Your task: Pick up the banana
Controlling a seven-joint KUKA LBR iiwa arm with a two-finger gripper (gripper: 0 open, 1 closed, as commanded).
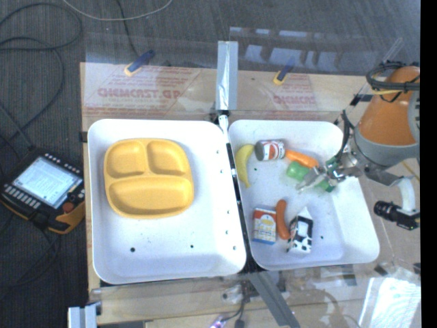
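Note:
The yellow banana (pixel 243 165) lies along the left wall of the right bin (pixel 355 251), curved and pointing toward the bin's back. My gripper (pixel 315 179) hangs low over the middle right of that bin, well to the right of the banana and apart from it. It is right beside a small green object (pixel 296 171). The grey arm with its orange band (pixel 388 121) comes in from the right.
Near the banana are a tipped can (pixel 270 150) and an orange carrot (pixel 302 159). Toward the bin's front lie a small box (pixel 264 225), a red sausage (pixel 281 219) and a black-and-white carton (pixel 300 234). A yellow divided plate (pixel 148 177) sits in the left bin (pixel 164 251).

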